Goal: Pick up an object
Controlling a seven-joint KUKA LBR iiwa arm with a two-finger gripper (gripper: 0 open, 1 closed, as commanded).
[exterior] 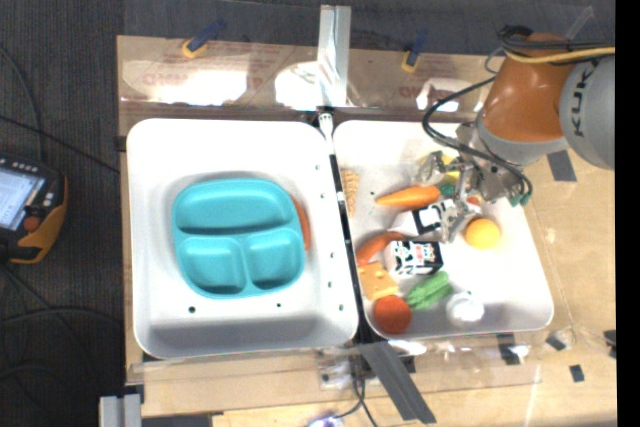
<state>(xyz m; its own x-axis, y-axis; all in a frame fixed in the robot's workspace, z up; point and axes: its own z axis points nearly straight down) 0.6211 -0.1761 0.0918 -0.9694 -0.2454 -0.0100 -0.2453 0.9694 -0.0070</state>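
Note:
My gripper hangs low in the right bin, under the orange wrist band. It sits between a carrot on its left and a yellow-orange ball on its lower right, over a small dark and white item. Cables and the wrist hide its tips. Toward the near side lie a black-and-white box, an orange round piece, a green vegetable, a red ball and a white piece.
The left bin holds a teal divided plate, with an orange item tucked at its right edge. A ridged tan piece lies against the divider between the bins. A handheld controller rests on the floor at far left.

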